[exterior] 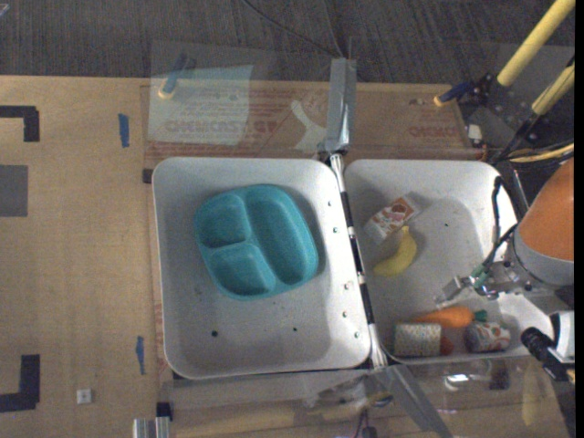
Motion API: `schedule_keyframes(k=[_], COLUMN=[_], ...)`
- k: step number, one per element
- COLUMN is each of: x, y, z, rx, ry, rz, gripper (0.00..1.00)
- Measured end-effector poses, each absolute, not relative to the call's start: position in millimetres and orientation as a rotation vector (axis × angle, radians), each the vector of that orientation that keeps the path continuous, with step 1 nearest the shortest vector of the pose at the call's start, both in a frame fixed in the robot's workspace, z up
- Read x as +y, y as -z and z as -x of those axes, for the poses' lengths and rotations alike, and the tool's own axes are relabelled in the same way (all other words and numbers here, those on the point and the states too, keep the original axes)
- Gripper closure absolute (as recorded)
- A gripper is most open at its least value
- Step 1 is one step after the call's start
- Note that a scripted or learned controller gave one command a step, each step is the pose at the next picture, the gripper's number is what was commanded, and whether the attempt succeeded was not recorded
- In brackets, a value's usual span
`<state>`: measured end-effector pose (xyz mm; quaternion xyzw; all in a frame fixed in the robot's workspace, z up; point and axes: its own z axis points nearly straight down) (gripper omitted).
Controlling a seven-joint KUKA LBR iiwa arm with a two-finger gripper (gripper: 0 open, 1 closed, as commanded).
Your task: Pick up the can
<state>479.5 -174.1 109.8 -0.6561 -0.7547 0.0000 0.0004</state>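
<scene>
Two shallow white bins sat side by side on a wooden bench, seen from above at a slant. The left bin (182,336) held a teal divided plate (256,240) with three compartments, lying near the bin's upper middle. The right bin (438,176) held several small items. A small carton (391,217) with red and white printing lay toward its upper left, with a yellow banana (399,255) just below it. Along the bin's lower edge, the can (418,338) lay on its side at lower left, pale and cylindrical. An orange carrot (449,318) lay just above and to the right of it, and a small printed packet (487,337) sat further right.

The grey arm with its orange band (558,213) entered from the right edge of the frame. Its gripper (476,281) hung over the right part of the right bin, above the carrot and apart from the can. Nothing was visibly held; whether the fingers were spread or closed could not be told.
</scene>
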Motion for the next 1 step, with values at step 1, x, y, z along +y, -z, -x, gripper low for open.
schedule_keyframes(k=[1], x=[-164.0], y=[-88.3], z=[-532.2], rx=[-2.194], ry=[0.004], rz=[2.257], gripper=[0.0])
